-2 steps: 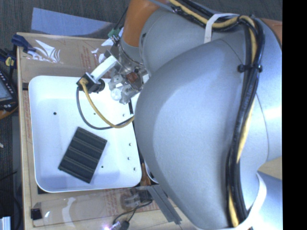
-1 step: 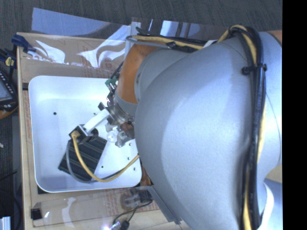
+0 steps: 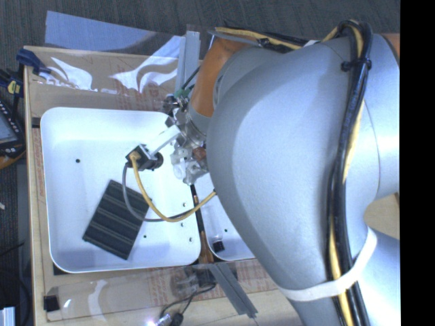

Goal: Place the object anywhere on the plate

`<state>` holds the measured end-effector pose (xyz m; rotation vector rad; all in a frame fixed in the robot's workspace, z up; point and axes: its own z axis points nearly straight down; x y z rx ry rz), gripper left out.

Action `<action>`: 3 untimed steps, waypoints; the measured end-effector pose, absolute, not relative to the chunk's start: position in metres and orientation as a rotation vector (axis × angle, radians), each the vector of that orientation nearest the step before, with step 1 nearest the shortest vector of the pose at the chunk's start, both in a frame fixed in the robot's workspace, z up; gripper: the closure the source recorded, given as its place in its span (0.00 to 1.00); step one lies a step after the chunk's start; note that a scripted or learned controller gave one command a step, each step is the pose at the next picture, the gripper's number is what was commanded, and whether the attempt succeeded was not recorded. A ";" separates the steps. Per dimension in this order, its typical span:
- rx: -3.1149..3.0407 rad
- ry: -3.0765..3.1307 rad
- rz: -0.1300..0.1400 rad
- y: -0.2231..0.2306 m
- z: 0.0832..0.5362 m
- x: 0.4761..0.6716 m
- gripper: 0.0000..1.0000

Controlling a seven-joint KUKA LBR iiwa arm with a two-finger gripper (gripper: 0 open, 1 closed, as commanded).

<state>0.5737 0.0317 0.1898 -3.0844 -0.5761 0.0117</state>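
One dark ribbed slab (image 3: 117, 220) near bin (image 3: 54, 182) front edge

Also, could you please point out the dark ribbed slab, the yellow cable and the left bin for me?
dark ribbed slab (image 3: 117, 219), camera view, middle of its grooved top.
yellow cable (image 3: 158, 215), camera view, bottom of its loop.
left bin (image 3: 68, 131), camera view, bare white floor.

the scene is evenly and fairly brightly lit from above, with soft light and no hard shadows. the white bin (image 3: 61, 182) reads clean, with a faint bluish cast and a pale shadow along its near wall. a broad, soft sheen lies across the grey arm (image 3: 285, 155), brightest on its upper curve. the arm, close to the lens, looks slightly soft; fine detail at the gripper (image 3: 178, 153) is small and blurred. the frame's left edge falls dark.
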 end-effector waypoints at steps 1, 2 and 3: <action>-3.093 -0.547 -0.001 0.151 0.325 0.569 1.00; -3.088 -0.581 -0.009 0.201 0.442 0.521 1.00; -2.907 -1.187 0.010 0.178 0.440 0.514 1.00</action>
